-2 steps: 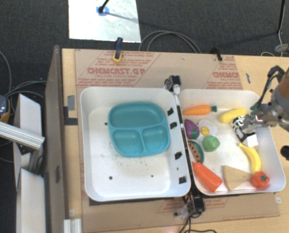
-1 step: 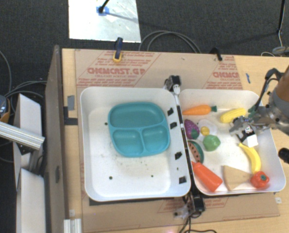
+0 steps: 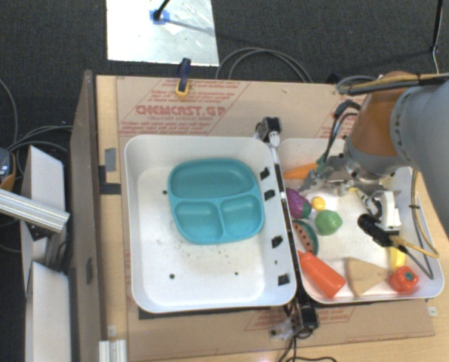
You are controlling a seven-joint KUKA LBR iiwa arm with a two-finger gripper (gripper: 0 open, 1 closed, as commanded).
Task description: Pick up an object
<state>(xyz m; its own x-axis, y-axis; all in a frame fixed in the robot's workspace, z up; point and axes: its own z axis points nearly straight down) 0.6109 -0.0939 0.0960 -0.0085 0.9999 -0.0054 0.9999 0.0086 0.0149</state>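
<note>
**Lining up a clean pick in the right bin**

Cardboard covers the worktop point(image 3: 209, 104) under two white bins. We see the left bin point(image 3: 145, 225) carrying a teal divided plate point(image 3: 215, 200), and the right bin point(image 3: 429, 281) crowded with toy food: a green ball point(image 3: 328, 221), an orange carrot point(image 3: 321, 274), a tan wedge point(image 3: 364, 275), a red tomato point(image 3: 404, 278). Our end effector point(image 3: 345, 178) hangs near that bin's far edge; we cannot tell how it is set. We judge the green ball, just beside it and fairly free, the easiest target: centre over it, then descend straight.
</note>
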